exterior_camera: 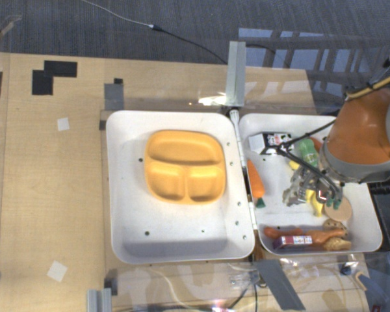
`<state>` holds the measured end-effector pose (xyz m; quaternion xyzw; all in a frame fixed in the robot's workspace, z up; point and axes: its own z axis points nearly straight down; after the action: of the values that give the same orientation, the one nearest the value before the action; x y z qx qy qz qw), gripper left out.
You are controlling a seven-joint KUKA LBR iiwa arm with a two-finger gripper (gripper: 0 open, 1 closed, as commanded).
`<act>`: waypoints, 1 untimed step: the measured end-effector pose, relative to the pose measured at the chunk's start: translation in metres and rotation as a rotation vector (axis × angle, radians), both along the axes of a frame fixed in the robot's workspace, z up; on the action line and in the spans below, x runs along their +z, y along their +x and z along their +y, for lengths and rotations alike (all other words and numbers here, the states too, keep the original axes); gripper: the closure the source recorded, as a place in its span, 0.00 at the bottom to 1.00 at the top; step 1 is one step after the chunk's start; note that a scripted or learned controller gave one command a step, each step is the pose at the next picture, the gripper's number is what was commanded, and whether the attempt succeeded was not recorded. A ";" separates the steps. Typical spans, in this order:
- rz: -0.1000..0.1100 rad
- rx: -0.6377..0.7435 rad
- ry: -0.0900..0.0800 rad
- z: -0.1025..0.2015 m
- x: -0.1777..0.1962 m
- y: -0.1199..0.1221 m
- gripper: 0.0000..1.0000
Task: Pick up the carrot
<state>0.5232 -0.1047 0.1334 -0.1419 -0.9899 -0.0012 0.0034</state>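
Note:
The carrot (255,181) is orange with a green tip at its near end. It lies along the left wall of the right bin (372,238), pointing away from me. My gripper (303,191) hangs over the middle of that bin, a short way right of the carrot and apart from it. The arm's orange band (359,135) sits above and right of the gripper and hides part of the bin's right side. Nothing shows in the gripper's grasp.
The right bin also holds a green item (307,151), a yellow piece (318,205), a tan disc (342,208), a sausage-like item with a dark label (299,238) along the near wall, and a black-and-white packet (273,140). A yellow divided tray (184,165) lies in the left bin (127,239).

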 end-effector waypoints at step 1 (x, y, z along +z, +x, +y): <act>-0.008 -0.002 -0.003 -0.002 0.004 0.002 0.00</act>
<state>0.5251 -0.1064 0.1370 -0.1428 -0.9898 -0.0004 -0.0006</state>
